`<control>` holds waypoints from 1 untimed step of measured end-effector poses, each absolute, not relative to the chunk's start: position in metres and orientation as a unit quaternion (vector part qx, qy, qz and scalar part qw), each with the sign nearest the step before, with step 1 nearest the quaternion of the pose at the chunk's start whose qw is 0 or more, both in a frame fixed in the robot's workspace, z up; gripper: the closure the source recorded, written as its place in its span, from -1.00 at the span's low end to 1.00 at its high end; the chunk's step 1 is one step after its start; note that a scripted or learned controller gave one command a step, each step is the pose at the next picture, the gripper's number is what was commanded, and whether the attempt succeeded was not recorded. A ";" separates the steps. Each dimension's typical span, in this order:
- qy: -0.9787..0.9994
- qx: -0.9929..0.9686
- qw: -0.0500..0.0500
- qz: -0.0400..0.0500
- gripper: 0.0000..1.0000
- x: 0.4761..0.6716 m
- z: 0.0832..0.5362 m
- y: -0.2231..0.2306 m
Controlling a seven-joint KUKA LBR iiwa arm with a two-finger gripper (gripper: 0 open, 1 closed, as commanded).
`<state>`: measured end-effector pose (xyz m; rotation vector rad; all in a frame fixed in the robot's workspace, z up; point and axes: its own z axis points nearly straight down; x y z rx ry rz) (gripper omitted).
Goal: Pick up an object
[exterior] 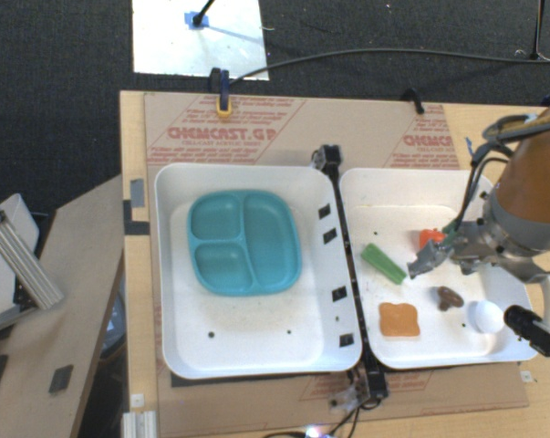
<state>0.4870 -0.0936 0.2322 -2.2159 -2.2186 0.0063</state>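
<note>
The right bin [384,210] holds several small objects. A green block [382,263] lies tilted near its left side. A small red-orange piece [429,237] sits just above the gripper [422,263], which hangs low over the bin between the green block and a small brown lump [449,297]. An orange square slab [399,319] lies near the front wall, and a white ball [484,316] rests at the front right. Nothing shows inside the gripper.
The left bin [179,336] carries a teal divided plate [243,242]. The grey arm with its orange band [537,179] comes in from the right over the right bin's far side. A black divider with clips [340,254] runs between the bins.
</note>
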 end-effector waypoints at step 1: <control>-0.708 -0.706 -0.001 -0.001 -1.00 0.489 0.236 -0.094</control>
